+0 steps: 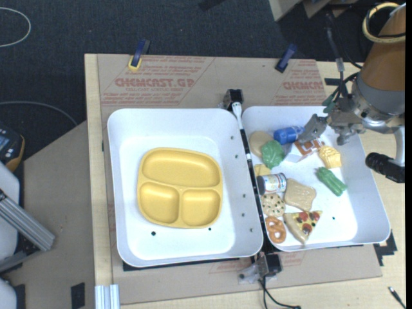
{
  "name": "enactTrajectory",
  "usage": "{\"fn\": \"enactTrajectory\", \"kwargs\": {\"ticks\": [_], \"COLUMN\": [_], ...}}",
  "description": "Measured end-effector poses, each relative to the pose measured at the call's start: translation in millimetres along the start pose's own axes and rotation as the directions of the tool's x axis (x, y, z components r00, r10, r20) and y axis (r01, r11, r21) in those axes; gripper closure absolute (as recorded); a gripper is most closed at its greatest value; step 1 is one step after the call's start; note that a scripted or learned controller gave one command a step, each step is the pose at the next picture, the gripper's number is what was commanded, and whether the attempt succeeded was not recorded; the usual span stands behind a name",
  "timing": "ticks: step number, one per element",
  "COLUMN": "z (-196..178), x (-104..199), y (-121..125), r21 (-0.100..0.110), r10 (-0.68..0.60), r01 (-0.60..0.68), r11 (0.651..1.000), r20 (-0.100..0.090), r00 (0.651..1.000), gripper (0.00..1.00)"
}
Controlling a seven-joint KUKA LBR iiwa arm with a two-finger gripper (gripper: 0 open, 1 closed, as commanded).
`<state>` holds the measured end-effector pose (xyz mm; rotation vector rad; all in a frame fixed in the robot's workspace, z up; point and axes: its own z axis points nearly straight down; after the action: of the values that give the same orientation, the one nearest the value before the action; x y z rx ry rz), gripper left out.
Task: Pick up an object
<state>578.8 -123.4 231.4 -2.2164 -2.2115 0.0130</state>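
The right bin (370, 192) holds a heap of toy food: a blue cylinder (285, 134), a green leafy piece (271, 153), a small can (274, 183), a slice of bread (300, 194), a cookie (273, 204), a pretzel (275, 228), a pizza slice (304, 223), a green pickle (331, 180) and a yellow piece (329, 156). The gripper (320, 129) hangs over the bin's far side, just beside the blue cylinder and above a red-and-white item (308, 147) (its jaws are too unclear to judge, and nothing visibly sits between them). The left bin (122, 172) carries a yellow divided plate (180, 187).
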Motion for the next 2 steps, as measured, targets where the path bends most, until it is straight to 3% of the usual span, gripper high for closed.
{"fn": "enactTrajectory", "kwargs": {"ticks": [1, 2], "z": [-7.6, 34.8], "x": [0.2, 3.0], "y": [2.4, 5.0], "r21": [-0.014, -0.008], "r10": [-0.002, -0.002], "r01": [0.002, 0.002], "r11": [1.0, 1.0], "r20": [0.002, 0.0], "r00": [1.0, 1.0], "gripper": [0.0, 0.0]}}
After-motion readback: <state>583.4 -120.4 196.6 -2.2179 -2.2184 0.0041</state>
